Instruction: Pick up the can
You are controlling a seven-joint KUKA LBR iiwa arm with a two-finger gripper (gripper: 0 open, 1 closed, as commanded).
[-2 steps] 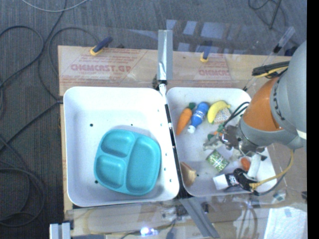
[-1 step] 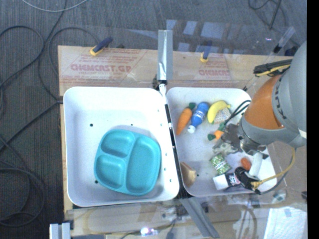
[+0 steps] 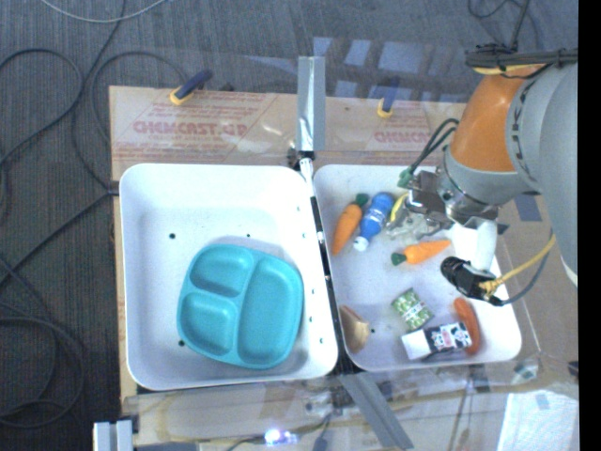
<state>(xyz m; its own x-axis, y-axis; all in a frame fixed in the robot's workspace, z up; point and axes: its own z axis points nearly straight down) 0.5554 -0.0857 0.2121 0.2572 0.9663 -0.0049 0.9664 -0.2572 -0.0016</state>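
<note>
Camera view: small green can with a pale patterned label (image 3: 410, 306) lies in the right shallow white bin (image 3: 376, 285), in its nearer half, roughly mid-width. End effector (image 3: 413, 211) sits over the far half of that bin, well apart from the can and almost straight beyond it. Released or clenched: cannot tell, nothing seen gripped.

Orange toy carrot with green top (image 3: 424, 251) lies between end effector and can. The can looks stubby, on its side, turned diagonal to the bin walls. Its long axis is hard to read; which end is the top, cannot tell.

Bare bin floor is to the can's left and on its far side. White and black small box (image 3: 437, 339) is just beside it at the near-right. Red sausage-shaped toy (image 3: 467, 325) is near on the right. Brown curved piece (image 3: 354, 325) is near the left wall.

Second orange toy carrot (image 3: 347, 225) and blue and white bottle (image 3: 375, 218) lie side by side at the far left, just left of the end effector. Left shallow white bin (image 3: 150, 205) holds 1 teal divided plate (image 3: 242, 305).
</note>
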